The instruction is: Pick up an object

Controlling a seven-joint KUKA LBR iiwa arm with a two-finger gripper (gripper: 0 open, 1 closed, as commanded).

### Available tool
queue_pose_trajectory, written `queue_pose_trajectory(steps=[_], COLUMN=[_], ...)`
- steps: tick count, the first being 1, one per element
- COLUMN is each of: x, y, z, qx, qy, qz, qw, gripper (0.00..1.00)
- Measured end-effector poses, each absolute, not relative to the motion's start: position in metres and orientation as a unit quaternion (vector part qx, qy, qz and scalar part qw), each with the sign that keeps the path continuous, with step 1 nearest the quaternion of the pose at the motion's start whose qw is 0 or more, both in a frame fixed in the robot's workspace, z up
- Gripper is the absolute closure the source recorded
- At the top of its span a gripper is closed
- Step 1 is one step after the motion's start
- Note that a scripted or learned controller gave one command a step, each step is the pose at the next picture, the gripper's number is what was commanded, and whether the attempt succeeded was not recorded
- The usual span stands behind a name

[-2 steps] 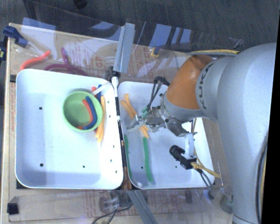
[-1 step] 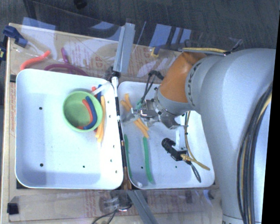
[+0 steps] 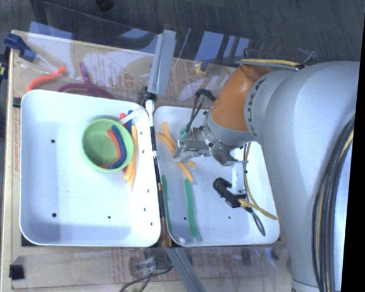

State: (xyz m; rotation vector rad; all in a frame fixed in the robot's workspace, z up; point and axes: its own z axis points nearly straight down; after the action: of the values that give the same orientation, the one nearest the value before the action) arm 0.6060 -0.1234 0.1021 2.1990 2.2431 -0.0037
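My gripper (image 3: 183,151) is low over the upper middle of the right bin (image 3: 226,232), among several small orange sticks. One orange stick (image 3: 166,138) lies just left of it, and another orange stick (image 3: 186,168) lies just below it. A long green strip (image 3: 192,208) stretches toward the bin's front edge, with a thinner green strip (image 3: 165,201) along the left wall. I see nothing clearly held by the gripper.
The left bin (image 3: 68,215) holds a green bowl (image 3: 106,145) with red and blue curved pieces inside and an orange stick (image 3: 130,166) at its right side. Behind the left bin lie a red piece (image 3: 45,78) and a purple loop (image 3: 86,89). The arm covers the right bin's right side.
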Motion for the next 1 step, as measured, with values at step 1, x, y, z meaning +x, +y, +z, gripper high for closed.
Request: queue_pose_trajectory(steps=[1], x=[0.6059], y=[-0.123], z=[0.1018], qx=[0.7], qy=[0.714], qz=[-0.0011], qw=[0.0], gripper=[0.0])
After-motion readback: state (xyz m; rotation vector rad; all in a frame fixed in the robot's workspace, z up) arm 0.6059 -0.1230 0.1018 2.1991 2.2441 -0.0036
